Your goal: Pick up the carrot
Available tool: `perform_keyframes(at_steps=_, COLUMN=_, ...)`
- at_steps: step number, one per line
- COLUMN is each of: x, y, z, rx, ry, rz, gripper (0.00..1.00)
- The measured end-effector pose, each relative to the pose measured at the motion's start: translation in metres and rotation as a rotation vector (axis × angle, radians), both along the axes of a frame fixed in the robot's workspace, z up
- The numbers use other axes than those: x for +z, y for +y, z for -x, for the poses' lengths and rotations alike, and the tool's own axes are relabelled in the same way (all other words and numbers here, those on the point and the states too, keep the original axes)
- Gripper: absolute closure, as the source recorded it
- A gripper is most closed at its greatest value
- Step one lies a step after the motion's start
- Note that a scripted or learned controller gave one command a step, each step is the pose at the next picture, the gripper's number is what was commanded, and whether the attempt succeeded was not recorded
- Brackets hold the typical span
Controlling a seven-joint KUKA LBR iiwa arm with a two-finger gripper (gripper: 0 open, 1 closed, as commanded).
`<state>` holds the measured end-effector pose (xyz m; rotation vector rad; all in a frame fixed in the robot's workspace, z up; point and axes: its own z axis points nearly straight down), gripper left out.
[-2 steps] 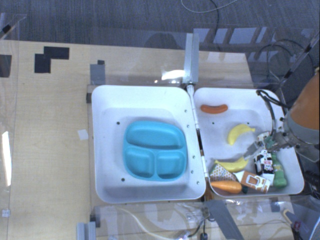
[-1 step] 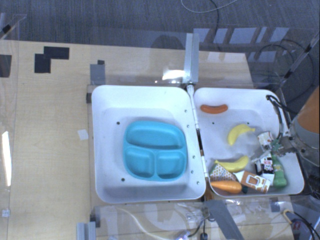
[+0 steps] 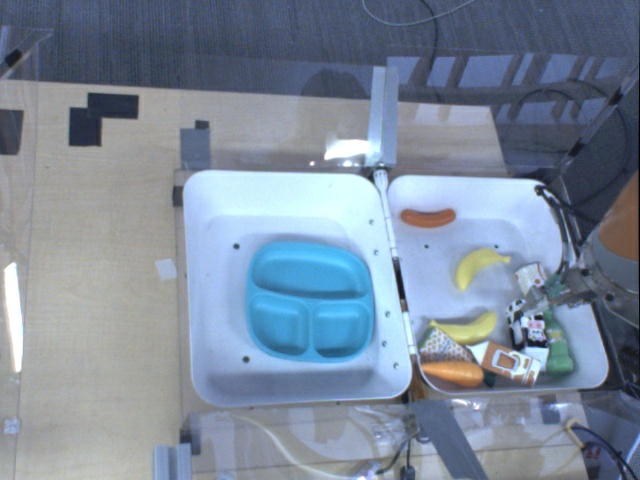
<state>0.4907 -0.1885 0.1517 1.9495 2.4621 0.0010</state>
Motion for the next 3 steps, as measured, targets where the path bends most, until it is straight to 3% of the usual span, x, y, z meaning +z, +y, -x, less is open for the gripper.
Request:
perform_keyframes(at_steps=1, x=0.045, y=-0.018, z=0.002, rx=0.003, ry=-0.001, rz=0.001, gripper=1.00)
perform_keyframes(at_steps=3, x=0.078, y=-0.018, z=0.001, rx=0.183, ry=-0.001, rz=0.002, gripper=1.00)
